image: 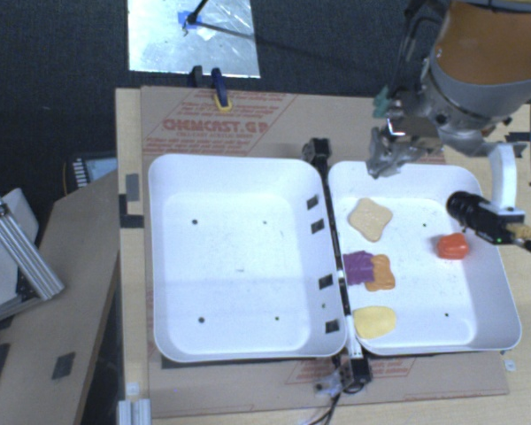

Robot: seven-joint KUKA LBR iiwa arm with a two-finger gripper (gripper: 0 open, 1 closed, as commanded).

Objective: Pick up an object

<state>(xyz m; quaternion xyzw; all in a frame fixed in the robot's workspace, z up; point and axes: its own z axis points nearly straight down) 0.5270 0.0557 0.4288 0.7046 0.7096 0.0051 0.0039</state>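
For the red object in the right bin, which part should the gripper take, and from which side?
Probably from above, closing across the middle of the red object. It is small and compact and lies apart from the other pieces, though the bin wall is close on its right.

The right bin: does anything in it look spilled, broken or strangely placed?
Nothing looks spilled or broken. In the right bin, the purple piece and orange piece lie touching each other. The beige piece, yellow piece and red piece lie apart.
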